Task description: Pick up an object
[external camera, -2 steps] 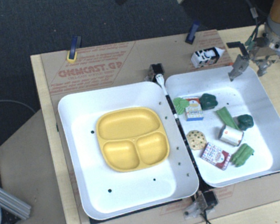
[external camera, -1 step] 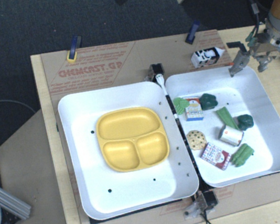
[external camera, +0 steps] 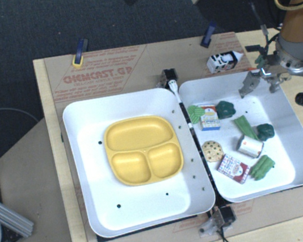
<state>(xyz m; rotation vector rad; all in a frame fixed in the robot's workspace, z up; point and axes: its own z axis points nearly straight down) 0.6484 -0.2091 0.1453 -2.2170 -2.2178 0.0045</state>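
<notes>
We see the gripper (external camera: 259, 83) at the upper right of the frame, over the far edge of the right bin (external camera: 290, 123), fingers spread and pinching nothing. The nearest objects, a dark green piece (external camera: 225, 108) and a small carton (external camera: 209, 117), lie well apart, lower left of the fingertips.

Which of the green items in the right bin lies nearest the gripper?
The dark green piece by the bin's far side, beside the blue-and-white carton; the other green items lie farther from the gripper.
</notes>
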